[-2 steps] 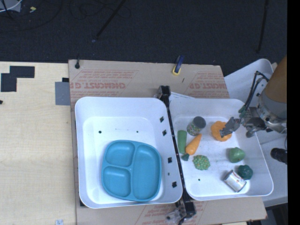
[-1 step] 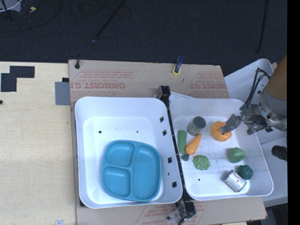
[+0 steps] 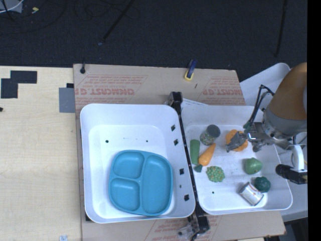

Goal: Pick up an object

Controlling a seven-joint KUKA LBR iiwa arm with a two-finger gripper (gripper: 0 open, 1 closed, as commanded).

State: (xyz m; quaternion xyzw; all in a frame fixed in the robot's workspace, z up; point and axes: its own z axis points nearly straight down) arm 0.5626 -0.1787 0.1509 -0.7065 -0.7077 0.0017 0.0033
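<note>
Right now the orange toy piece sits in the right bin, near its far-right part, and the gripper is down on it, dark fingers pinching around it so the orange shows on either side of them. Just left of the gripper a small grey-green can stands, and below that, down and left of the fingers, a toy carrot lies at a slant with a green cucumber-like stick beside it, close against the bin's left wall. Below the gripper and a little left is a bumpy green broccoli floret. Down and right of the gripper lies a light green pepper-like piece, and further down that way a dark green round item touches a silvery can lying on its side. Behind the gripper, to its right, the grey arm with its orange band leans in over the bin's edge. Well off to the gripper's left, the left bin holds a blue divided plate with three compartments.
</note>
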